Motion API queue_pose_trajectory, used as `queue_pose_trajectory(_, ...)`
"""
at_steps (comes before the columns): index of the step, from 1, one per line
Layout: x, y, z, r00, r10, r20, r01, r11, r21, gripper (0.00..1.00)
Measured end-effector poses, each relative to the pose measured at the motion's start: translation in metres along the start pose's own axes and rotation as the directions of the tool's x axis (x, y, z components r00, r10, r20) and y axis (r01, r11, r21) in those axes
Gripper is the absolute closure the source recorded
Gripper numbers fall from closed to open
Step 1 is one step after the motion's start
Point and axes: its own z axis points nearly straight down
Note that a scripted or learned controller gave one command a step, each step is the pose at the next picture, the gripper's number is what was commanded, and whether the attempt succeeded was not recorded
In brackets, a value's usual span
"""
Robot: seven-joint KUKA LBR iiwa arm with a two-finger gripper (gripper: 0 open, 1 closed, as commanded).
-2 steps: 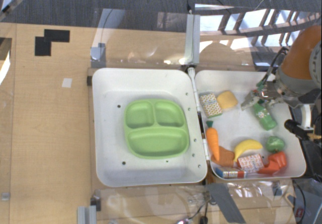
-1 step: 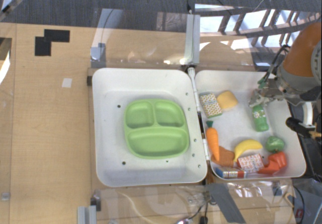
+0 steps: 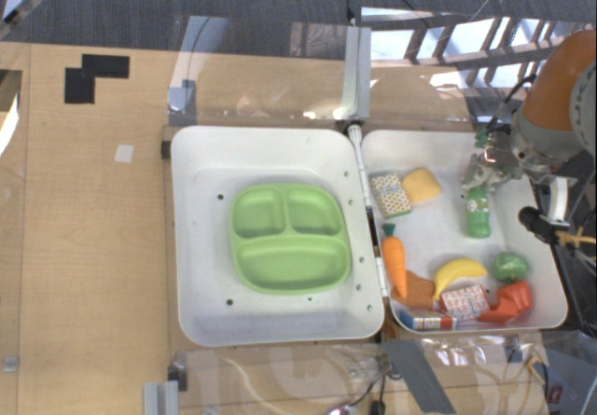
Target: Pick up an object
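1. Nearest the camera, along the near edge of the right bin [image 3: 560, 315], lay a small red-and-white box [image 3: 464, 299] with a flat carton [image 3: 431, 321] in front of it. Print showed on the box, but it was too small to read.
2. The claw [image 3: 481, 172] sat in the far right part of that bin, directly over the cap end of a green bottle [image 3: 478, 213]. Whether its jaws were wide, narrow or closed on the bottle could not be told from this view.
3. The bottle, the likeliest target, lay lengthwise, pointing far to near, apart from the other items.
4. Outward from the claw, a yellow block [image 3: 422, 186] and a patterned packet [image 3: 390, 194] lay to the left by the divider. A green round item [image 3: 510, 266], a red item [image 3: 508, 301], a banana [image 3: 459, 272] and a carrot [image 3: 395, 264] lay nearer.
5. The left bin [image 3: 196, 245] held a green divided plate [image 3: 289, 238].
6. To do the grasp well, I judge the jaws should straddle the bottle across its narrow width, low on the body rather than at the cap. The lift should be straight up, since a rounded bottle could roll or slip.
7. The bottle's label and the packet's pattern were not legible, and no brand could be made out.
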Motion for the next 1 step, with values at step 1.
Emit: queue_pose_trajectory(1, 0.1057, -0.0022, -0.0965, 0.998, 0.061, -0.001, -0.061, 0.998, -0.001, 1.00)
